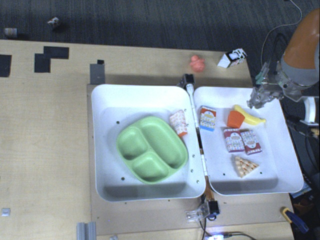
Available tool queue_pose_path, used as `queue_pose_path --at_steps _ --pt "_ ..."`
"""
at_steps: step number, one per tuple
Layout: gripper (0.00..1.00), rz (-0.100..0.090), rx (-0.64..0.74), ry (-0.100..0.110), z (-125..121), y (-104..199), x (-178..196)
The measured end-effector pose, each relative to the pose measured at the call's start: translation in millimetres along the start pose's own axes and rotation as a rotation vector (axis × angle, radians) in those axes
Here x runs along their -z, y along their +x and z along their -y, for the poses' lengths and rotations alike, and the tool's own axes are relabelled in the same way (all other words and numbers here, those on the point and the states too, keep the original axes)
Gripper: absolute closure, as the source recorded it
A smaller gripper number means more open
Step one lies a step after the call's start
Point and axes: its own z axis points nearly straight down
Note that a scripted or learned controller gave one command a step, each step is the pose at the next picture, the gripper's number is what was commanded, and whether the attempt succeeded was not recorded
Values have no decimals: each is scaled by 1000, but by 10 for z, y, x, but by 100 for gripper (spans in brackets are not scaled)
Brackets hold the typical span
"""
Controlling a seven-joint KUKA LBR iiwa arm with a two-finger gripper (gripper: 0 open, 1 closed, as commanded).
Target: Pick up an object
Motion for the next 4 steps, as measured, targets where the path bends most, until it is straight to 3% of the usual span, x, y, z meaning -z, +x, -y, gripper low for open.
queue_pose_path --at_steps 1,2,3,4 --pt "0 -1 0 3 5 6 -10" --pt "0 -2 -2 5 557 375 -1047" --pt "100 -2 -2 1 543 376 -937" --pt "0 -2 -2 1 543 376 -938"
